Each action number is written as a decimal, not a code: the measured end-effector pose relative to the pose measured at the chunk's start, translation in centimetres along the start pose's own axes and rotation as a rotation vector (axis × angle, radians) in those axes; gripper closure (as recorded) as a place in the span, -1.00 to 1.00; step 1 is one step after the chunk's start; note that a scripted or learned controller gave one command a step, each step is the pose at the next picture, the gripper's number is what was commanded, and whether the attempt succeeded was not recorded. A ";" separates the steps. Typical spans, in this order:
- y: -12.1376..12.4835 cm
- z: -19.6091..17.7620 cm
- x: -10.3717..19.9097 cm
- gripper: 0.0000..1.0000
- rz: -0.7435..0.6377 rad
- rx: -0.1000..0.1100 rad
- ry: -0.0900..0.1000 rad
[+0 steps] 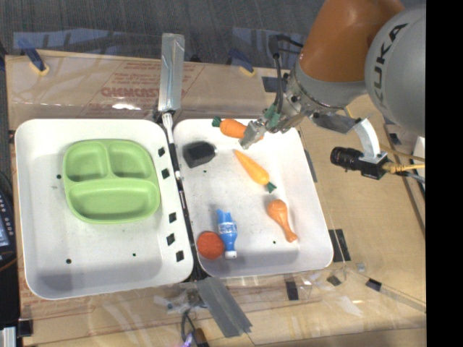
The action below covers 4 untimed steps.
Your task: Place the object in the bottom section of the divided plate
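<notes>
A green divided plate lies in the left bin, its large bottom section facing the front. The right bin holds several objects: a small carrot at the back, a long carrot in the middle, an orange drumstick-shaped toy, a blue and white bottle, a red-orange ball and a black object. My gripper hangs over the back of the right bin, just right of the small carrot and above the long carrot. Nothing shows between its fingers.
A grey metal bar runs back from the divider between the bins. A black camera unit with a cable sticks out to the right of the right bin. Plastic sheeting and tape cover the bench around the bins.
</notes>
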<state>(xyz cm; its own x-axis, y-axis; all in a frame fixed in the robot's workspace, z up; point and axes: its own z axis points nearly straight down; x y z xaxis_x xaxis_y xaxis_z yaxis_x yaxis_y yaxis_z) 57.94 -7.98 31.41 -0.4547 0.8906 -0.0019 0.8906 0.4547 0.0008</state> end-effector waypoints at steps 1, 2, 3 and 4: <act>-1.4 0.7 -1.3 1.00 -0.068 0.002 0.003; 3.6 12.5 3.7 1.00 -0.043 0.008 0.005; 4.7 7.3 11.8 1.00 -0.088 0.000 0.002; 5.9 11.7 12.9 1.00 -0.100 0.006 0.003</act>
<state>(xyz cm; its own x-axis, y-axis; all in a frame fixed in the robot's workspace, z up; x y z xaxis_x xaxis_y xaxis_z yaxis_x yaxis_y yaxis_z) 57.36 6.22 19.72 -0.5412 0.8409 0.0017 0.8409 0.5412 -0.0049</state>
